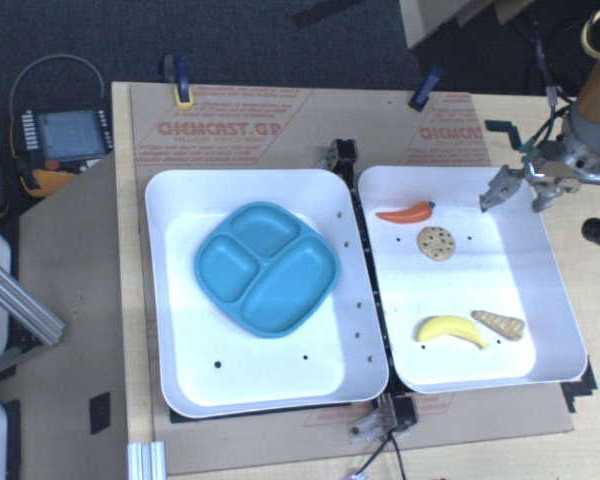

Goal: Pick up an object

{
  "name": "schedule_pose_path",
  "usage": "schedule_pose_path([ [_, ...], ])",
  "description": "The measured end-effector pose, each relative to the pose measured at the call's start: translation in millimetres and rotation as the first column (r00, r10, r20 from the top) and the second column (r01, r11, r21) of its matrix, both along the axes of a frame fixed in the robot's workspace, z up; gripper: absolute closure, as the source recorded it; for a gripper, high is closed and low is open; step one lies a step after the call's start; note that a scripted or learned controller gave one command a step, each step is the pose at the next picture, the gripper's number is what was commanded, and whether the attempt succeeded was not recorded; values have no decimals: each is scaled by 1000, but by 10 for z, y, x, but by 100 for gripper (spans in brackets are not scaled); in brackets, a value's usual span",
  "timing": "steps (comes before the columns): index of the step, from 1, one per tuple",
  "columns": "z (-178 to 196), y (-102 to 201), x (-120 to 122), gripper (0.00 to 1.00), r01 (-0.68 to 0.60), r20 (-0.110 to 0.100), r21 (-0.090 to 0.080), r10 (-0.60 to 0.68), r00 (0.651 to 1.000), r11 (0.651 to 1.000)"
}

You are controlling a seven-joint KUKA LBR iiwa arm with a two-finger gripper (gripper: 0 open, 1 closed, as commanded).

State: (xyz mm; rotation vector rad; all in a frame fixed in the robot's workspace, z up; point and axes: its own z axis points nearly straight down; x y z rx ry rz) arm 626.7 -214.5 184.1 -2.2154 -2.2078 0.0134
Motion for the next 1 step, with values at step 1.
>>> schedule_pose_path([
  [1, 98, 8, 36, 0, -4, 15, -4, 4, 1000, 1000],
])
